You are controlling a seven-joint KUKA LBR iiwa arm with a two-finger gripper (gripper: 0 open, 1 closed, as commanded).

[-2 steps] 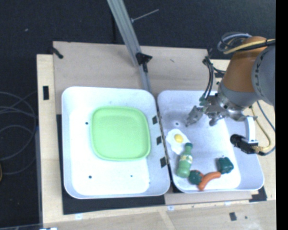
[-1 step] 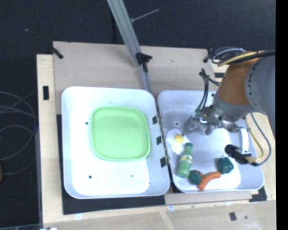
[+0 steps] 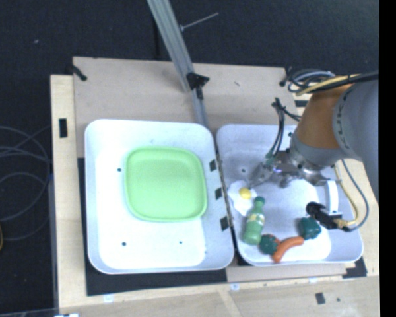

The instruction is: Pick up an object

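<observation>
gripper (image 3: 272,172) is hovering low in the right bin (image 3: 244,144); whether it is gripping anything, i cannot tell. at its seven o'clock, the green bottle (image 3: 254,224) is lying nearby, likely light, rigid and slippery; gripping across its body looks best.

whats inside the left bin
A light green square plate lies flat in the left bin, taking up most of its middle. Bare white floor shows around it. Whatever is under the plate is covered.

Right bin (image 3: 232,152) back-left corner clear
</observation>
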